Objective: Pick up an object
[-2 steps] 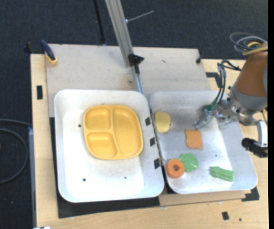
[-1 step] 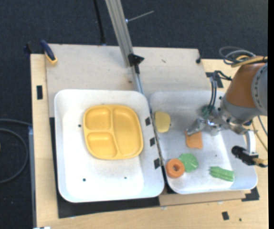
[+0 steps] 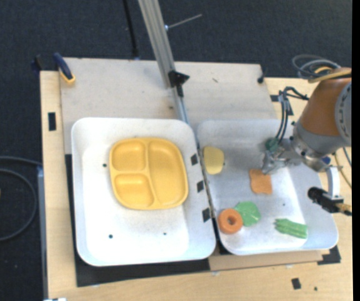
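- The robot arm reaches in from the right, and its hand (image 3: 271, 163) hangs low over the right bin (image 3: 243, 137).
- The hand is just above an orange block (image 3: 261, 182). It looks very close to the block's top edge, maybe touching it.
- I cannot tell if the hand is wide or narrow. It is too small and dark to see.
- Nothing looks lifted yet. All the things lie on the floor of the bin.
- So I think the job is only at the start of the grab. The hand has to close on one thing and lift it up.
- The orange block seems to be the thing it is going for, as it is the closest one.
- Other things in the right bin are a pale yellow lump (image 3: 213, 160) near the left wall, an orange ring (image 3: 231, 221), a green toy (image 3: 249, 212) touching the ring, and a green long piece (image 3: 291, 228) near the front right corner.
- The left bin (image 3: 92, 231) holds a yellow tray (image 3: 148, 172) with three parts.
- Both bins sit side by side on a light wood worktop (image 3: 123, 86).
- A silver pole (image 3: 157, 33) stands at the back of the worktop.
- The floor around is dark carpet with black cables (image 3: 10, 187) on the left.
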You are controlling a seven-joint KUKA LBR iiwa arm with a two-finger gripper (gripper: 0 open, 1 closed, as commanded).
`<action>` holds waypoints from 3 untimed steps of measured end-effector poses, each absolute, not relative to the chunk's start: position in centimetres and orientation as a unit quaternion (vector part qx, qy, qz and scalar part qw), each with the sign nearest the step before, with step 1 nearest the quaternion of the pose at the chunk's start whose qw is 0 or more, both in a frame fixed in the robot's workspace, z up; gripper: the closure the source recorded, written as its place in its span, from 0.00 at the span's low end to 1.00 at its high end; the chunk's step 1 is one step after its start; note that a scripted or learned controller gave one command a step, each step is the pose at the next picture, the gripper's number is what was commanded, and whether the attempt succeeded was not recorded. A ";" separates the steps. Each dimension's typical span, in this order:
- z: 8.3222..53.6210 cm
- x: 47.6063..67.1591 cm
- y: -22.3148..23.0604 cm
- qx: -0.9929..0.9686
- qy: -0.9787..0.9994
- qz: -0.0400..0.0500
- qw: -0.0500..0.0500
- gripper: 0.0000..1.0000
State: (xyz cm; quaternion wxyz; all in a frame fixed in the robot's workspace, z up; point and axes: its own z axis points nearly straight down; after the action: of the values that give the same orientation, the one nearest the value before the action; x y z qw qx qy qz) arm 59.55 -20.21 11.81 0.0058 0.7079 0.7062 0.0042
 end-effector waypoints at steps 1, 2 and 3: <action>17.1 60.5 -21.1 0.706 0.708 0.001 0.004 1.00; 23.5 61.1 -21.4 0.706 0.708 0.002 0.004 1.00; 23.6 61.2 -21.5 0.706 0.709 0.000 0.002 1.00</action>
State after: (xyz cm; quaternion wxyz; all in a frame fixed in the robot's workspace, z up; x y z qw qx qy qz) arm 61.22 -21.50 23.64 0.0019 0.7056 0.7086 0.0002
